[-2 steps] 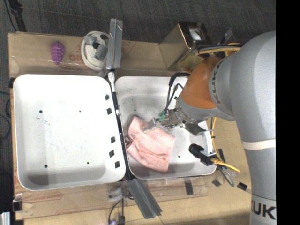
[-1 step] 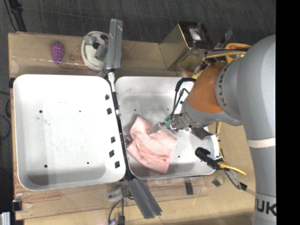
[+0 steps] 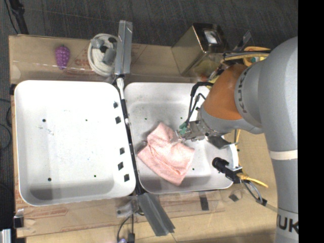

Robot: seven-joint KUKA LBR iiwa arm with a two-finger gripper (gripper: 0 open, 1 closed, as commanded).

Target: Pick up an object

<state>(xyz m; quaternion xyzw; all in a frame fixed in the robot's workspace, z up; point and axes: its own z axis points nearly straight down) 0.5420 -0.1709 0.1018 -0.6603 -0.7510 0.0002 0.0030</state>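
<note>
- The arm (image 3: 263, 100), grey with an orange band, leans in over the right bin (image 3: 152, 92) from that bin's far-right side.
- The left bin (image 3: 66, 135) sits just beside the right bin, sharing the middle divider; it has only a few dark specks on its floor.
- The pink cloth (image 3: 167, 155) lies crumpled on the right bin's floor, towards that bin's near-left part, with one corner reaching up towards the middle.
- The gripper (image 3: 186, 131) is low over the right bin, at the cloth's upper right edge, touching or just above it; which, I cannot tell.
- The fingers are too small and dark against the wrist to judge how far apart they stand, and I cannot tell whether any cloth lies between them.
- Step in hand, by my reading: the grasp at the cloth's edge, lift not yet made.
- Next move calls for a firm pinch on a fold, then a straight rise clear of the right bin's wall; a thin edge could slip free.
</note>
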